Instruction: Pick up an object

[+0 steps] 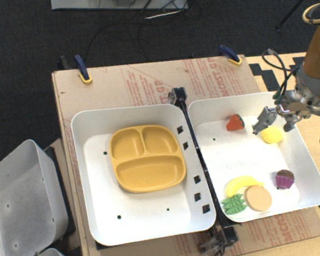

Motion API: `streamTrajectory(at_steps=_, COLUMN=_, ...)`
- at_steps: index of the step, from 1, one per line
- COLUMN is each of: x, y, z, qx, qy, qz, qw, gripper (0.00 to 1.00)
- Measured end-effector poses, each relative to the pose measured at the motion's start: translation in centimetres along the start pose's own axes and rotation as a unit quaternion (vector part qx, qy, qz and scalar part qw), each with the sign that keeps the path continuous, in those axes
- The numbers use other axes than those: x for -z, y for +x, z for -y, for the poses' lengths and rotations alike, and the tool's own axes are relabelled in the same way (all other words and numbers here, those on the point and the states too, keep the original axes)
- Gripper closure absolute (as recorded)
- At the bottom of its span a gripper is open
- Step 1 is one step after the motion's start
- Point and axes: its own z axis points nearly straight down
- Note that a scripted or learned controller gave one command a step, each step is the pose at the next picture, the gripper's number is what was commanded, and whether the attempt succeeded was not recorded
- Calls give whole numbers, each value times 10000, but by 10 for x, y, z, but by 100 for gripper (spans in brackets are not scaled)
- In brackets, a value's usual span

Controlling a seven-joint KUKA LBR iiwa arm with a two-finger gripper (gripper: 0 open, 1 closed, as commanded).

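In the right bin (306, 154) lie a red strawberry-like piece (234, 123), a yellow lemon-like ball (272, 135), a purple piece (284, 179), a yellow banana shape (240, 184), a tan round disc (258, 198) and a green leafy piece (233, 204). My gripper (276, 121) hangs over the bin's far right part, just above the yellow ball. Its fingers are spread open, one to the ball's left and one to its right, with nothing held between them.
The left bin (94, 178) holds a yellow divided plate (148, 157). A black divider (197, 160) runs between the bins. A white tub (19, 203) stands off the bench at the left. Blue clamps (83, 70) grip the board's far edge.
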Motion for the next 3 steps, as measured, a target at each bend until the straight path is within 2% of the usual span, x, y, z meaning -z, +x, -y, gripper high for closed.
streamTrajectory(at_steps=1, x=6, y=1, z=-3, qx=16, qy=-57, qz=11, qw=10000, gripper=0)
streamTrajectory(at_steps=3, x=-118, y=6, z=-1, qx=7, qy=-28, qz=1, qw=10000, gripper=0)
